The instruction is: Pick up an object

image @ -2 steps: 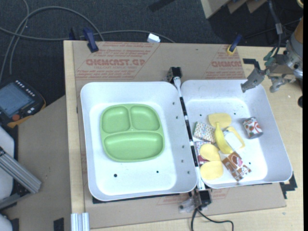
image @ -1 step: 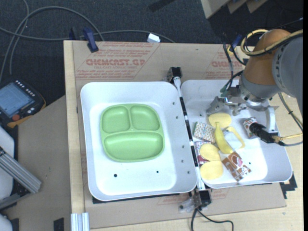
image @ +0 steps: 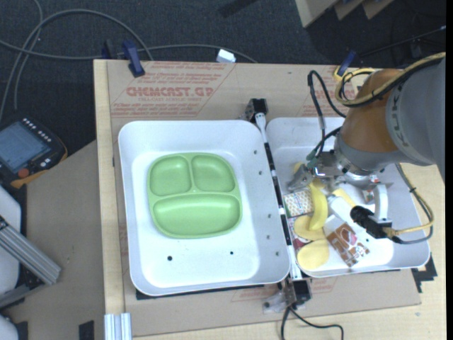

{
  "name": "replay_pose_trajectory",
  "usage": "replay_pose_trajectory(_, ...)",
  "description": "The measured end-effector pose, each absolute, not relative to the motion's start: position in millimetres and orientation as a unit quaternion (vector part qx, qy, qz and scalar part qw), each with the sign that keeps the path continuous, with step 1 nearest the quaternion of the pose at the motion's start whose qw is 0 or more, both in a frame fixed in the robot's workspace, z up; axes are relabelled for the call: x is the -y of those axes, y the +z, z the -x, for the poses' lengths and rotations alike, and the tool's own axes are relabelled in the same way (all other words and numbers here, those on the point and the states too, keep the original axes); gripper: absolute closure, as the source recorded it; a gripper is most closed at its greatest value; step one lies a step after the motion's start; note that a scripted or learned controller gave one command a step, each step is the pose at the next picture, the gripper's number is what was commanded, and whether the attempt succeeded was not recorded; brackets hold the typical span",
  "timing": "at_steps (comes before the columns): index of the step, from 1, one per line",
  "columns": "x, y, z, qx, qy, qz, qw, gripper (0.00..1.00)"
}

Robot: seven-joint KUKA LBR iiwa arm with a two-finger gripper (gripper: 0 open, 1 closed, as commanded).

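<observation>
The green divided plate (image: 195, 194) lies alone in the left bin (image: 134, 147), while the tool (image: 320, 172) hovers over the right bin's crowded banana (image: 320, 207) and packets, so it may snag a neighbour.

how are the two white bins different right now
The left bin holds one thing, a green divided plate lying flat in its middle; the right bin holds a crowded heap of small items, among them a yellow banana-shaped piece. The left bin lies in plain sight, while the right bin is partly covered by the arm reaching down into it. Both are shallow, white and sit side by side on the bench.
</observation>
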State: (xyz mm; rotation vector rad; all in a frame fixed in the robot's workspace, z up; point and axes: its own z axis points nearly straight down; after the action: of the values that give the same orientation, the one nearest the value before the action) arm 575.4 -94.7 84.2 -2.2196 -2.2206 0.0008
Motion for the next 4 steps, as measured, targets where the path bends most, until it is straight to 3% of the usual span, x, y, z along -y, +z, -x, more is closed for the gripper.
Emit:
replay_pose_trajectory(1, 94.9, 94.2, -575.8, 0.707, -0.0004, 0.707, 0.000, 1.00)
replay_pose_trajectory(2, 43.2, 184.9, -565.6, 0.707, -0.0004, 0.707, 0.000, 1.00)
replay_pose_trajectory(3, 106.5, 194.0, -541.3, 0.707, 0.0005, 0.707, 0.000, 1.00)
replay_pose_trajectory(4, 106.0, 194.0, -541.4, 0.707, 0.0002, 0.707, 0.001, 0.00)
